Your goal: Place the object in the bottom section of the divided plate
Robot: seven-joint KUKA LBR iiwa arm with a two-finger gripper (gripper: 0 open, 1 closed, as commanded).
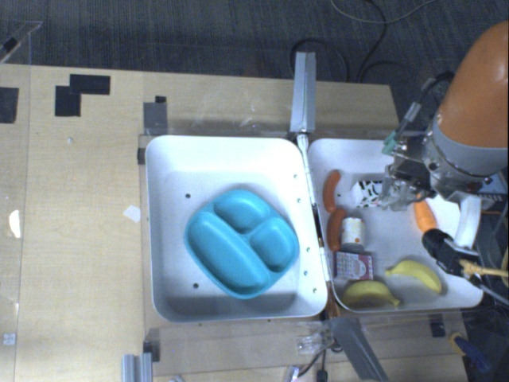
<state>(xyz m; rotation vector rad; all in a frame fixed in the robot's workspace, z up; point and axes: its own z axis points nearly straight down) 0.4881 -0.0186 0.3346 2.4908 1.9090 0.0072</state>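
I see the pincer (395,196) low over the upper part of the right bin (469,297), near a black-and-white speckled item (369,189); whether its jaws are open or closed I cannot tell from here. Which object it means to take is unclear, possibly that speckled piece. It looks small and light, likely easy to pinch across its narrow width. The blue divided plate (242,242) waits in the left bin (167,213), its long bottom section (225,255) bare.
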